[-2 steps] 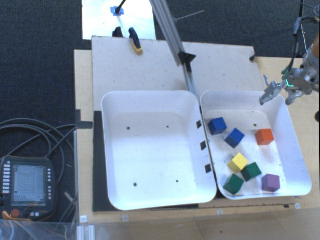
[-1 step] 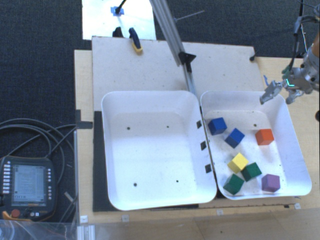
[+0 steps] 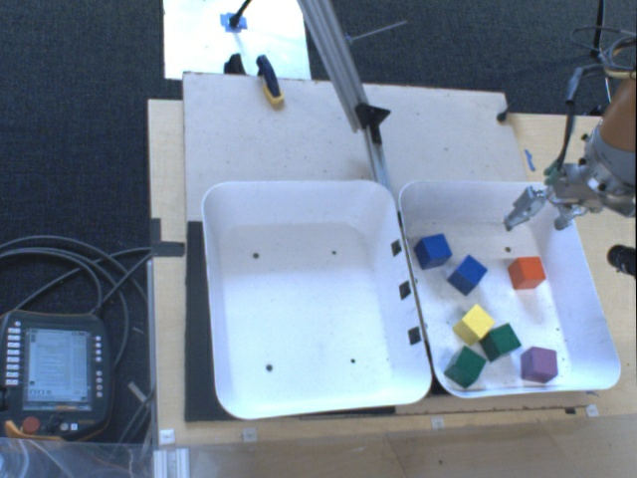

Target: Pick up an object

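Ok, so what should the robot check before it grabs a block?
1. Blocks to pick from: ok. Seven lie in the right bin, among them an orange block and two blue blocks.
2. Gripper over the right bin: ok, near its upper right edge.
3. Nothing held yet: ok, no block sits between the jaws.
4. Jaws open: ok, they stand apart.
5. Room around the orange block: ok, it sits apart from the others.
6. Gripper lined up above a block: not ok, the orange block lies lower in the view.
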Tool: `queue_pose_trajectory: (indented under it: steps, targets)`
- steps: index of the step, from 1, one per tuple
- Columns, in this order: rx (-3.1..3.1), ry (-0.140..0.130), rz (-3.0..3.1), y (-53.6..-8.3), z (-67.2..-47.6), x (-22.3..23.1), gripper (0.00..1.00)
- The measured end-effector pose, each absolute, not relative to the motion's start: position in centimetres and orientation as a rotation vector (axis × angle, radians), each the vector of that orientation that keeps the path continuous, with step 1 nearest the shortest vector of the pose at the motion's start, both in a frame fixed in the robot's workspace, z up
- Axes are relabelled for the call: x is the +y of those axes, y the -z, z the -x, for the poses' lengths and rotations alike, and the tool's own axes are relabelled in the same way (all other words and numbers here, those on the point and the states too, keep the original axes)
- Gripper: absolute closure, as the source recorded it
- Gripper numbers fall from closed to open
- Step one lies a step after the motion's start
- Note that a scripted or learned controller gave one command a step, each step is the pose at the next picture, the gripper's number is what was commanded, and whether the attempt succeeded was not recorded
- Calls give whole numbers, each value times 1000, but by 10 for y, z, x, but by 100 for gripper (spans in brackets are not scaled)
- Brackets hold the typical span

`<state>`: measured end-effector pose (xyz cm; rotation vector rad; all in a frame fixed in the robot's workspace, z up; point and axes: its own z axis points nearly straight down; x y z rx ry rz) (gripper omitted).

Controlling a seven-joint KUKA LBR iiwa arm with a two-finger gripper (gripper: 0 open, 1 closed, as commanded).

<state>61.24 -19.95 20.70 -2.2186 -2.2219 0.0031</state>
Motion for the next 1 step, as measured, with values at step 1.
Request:
queue_pose_trajectory:
  steps: [1]
  targets:
    - [-2222,-3,2218,-146,-614,-204,0]
